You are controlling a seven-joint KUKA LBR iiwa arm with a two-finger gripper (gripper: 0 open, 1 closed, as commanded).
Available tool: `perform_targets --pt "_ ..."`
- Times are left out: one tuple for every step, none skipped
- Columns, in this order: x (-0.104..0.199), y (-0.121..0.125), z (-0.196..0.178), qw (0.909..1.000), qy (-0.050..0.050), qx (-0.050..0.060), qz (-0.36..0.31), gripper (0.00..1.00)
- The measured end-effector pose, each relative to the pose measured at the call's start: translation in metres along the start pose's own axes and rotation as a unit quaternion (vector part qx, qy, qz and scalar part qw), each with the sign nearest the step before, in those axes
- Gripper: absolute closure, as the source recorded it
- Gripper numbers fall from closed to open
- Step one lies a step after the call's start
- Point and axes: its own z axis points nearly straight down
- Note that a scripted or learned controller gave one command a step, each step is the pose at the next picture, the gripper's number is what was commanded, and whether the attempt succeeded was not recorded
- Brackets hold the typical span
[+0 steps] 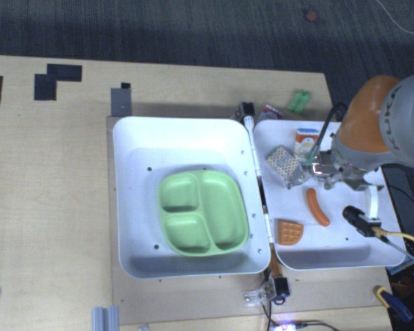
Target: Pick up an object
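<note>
I see a glossy green plastic plate in a smooth white plastic bin; the bench looks like matt pale wood.
</note>
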Motion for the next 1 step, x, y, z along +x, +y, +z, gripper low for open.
perform_targets --pt "0.0011 0.0011 -0.0104 1.0 0.0 -0.001 -0.001 1.0"
